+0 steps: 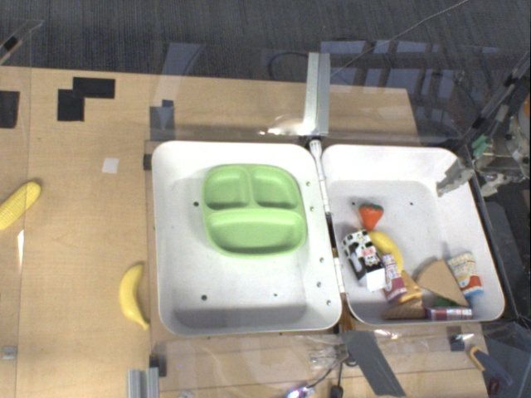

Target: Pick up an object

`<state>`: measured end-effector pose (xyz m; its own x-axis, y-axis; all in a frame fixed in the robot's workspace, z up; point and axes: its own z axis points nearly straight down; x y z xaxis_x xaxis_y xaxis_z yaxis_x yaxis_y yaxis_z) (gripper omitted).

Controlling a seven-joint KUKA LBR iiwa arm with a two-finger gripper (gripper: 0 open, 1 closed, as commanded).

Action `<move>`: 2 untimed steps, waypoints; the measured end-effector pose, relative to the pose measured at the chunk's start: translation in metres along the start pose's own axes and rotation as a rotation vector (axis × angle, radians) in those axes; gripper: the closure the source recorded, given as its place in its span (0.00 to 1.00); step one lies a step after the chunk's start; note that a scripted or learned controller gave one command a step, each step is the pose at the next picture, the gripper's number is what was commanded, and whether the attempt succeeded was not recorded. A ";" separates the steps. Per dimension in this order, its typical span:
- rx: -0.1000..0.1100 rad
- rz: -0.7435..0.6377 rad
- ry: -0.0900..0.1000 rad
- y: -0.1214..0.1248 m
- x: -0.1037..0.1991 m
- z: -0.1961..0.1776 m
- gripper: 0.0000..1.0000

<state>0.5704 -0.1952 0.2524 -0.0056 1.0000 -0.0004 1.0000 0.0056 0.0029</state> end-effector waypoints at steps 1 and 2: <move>0.002 -0.073 0.001 -0.028 0.044 0.111 0.00; -0.009 -0.232 -0.002 -0.023 0.072 0.163 0.00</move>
<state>0.5478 -0.1238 0.0891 -0.2358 0.9718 -0.0045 0.9717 0.2358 0.0116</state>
